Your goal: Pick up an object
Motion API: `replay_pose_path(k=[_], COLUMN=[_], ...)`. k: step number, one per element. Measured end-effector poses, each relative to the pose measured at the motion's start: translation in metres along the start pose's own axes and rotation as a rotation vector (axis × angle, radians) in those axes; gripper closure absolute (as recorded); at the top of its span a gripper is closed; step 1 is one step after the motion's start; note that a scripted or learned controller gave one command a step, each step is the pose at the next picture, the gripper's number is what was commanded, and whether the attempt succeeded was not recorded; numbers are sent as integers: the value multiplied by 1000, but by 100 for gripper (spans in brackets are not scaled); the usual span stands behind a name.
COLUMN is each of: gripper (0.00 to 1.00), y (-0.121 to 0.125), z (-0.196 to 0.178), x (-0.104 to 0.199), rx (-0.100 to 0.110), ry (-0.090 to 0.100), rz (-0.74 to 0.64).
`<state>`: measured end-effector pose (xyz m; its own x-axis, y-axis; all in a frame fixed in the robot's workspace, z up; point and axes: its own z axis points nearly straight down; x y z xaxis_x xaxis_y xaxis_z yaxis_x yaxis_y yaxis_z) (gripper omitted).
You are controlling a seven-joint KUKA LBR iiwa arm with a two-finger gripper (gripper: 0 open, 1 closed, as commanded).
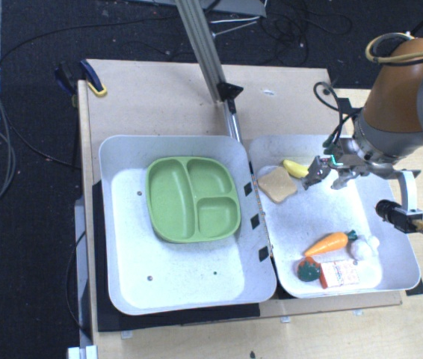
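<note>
White plastic bins [122, 275] are seen side by side on the bench [159, 88]. Nearest the camera, in the right bin's front corner, a red carton [340, 274] is laid flat, with a green-and-red vegetable [309, 270] touching its left end. Just behind them, a carrot [326, 243] is tilted, and a small white piece [362, 250] is found at its leafy end. Over in the left bin, a green divided plate [193, 199] is set flat, well apart from all that. Farther back in the right bin, a tan slice of bread [276, 185] is spotted near the dividing wall, and a banana [295, 168] is lying just behind it, touching or nearly so. The gripper [325, 172] is held low, just right of the banana, beside it rather than around it. Nothing is seen between its fingers; whether they are spread or closed cannot be told. At the far edge, a yellow-handled tool [92, 81] is left on the bench corner.
</note>
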<state>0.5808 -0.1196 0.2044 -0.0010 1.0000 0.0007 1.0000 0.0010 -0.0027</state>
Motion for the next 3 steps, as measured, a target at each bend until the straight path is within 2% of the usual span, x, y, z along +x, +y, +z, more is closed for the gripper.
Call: replay_pose_path(k=[1, 3], gripper=[0, 0], y=[1, -10], z=[-1, 110], x=[0, 6], rx=[-3, 2], ry=[0, 0], rz=[0, 2])
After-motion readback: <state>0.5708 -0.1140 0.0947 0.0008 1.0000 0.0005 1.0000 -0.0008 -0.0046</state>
